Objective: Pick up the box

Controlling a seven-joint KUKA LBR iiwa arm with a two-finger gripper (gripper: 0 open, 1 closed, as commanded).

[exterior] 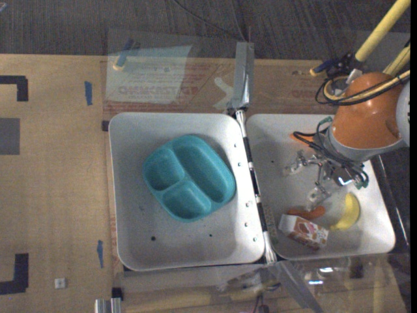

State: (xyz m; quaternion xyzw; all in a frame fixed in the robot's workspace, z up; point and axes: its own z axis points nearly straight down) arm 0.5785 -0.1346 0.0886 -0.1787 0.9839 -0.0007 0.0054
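A tan cardboard-covered bench [52,194] lies under me, dark carpet beyond it, and on it sit two shallow white plastic bins side by side. The left bin [130,233] holds a teal divided plastic tray [189,176], tilted on the diagonal. I take the right bin [384,237] as my landmark, since everything that matters is inside it.

The small white and brown-red cardboard box [303,231] rests flat near that bin's front wall, toward its left corner. Just behind the box lies a small orange carrot-like piece [306,211], close enough that I cannot say whether they touch. A yellow toy banana [348,212] lies to the box's right, slightly apart.

My two-finger gripper [320,175] hangs over the middle of the right bin, behind the box and not on it. My fingers look spread with nothing between them.

I judge this the approach step: the grasp is not yet made. The next move calls for shifting toward the bin's front wall, centring over the box, turning to straddle its narrower side, then descending without catching the orange piece or banana.
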